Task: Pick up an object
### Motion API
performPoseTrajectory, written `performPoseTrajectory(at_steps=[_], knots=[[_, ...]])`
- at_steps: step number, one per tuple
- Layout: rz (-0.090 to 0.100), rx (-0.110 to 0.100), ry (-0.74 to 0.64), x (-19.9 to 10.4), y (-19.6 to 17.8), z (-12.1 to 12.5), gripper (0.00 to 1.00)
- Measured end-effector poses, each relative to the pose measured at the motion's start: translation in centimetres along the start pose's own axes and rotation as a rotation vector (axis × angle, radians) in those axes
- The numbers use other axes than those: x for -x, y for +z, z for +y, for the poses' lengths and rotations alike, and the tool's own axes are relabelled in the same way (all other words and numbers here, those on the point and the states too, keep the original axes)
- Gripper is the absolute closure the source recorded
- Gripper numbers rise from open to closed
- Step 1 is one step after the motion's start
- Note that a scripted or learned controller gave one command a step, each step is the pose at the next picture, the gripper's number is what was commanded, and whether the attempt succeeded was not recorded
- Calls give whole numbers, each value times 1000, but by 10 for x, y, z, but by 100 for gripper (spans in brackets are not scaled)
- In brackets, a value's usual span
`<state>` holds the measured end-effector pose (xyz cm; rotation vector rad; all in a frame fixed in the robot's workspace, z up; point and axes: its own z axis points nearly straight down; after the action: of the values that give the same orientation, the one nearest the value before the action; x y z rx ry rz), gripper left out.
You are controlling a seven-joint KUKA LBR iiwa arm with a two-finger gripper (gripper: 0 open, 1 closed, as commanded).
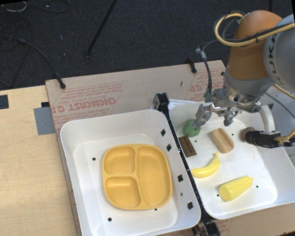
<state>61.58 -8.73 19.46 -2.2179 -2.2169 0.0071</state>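
The gripper (217, 113) hangs over the right bin (284, 190) with its fingers spread open and nothing between them. Closest candidate is the small tan block (222, 140) just below it: looks light, stiff and smooth, so I'd pinch it across the short sides. The banana (206, 168) and yellow piece (236, 188) sit further down, and a green thing (191, 129) is right beside the left finger and could get bumped. The yellow plate (136, 176) in the left bin (89, 207) is way too broad.

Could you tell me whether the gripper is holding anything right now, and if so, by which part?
Nothing is held. The gripper hangs open above the right bin, near the green object, with nothing between its fingers.
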Motion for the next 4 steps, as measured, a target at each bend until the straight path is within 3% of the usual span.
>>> performPoseTrajectory(at_steps=[2,3,4], knots=[[1,6,0,3,105,-3,0],[3,10,2,3,90,-1,100],[-1,6,-1,0,48,1,100]])
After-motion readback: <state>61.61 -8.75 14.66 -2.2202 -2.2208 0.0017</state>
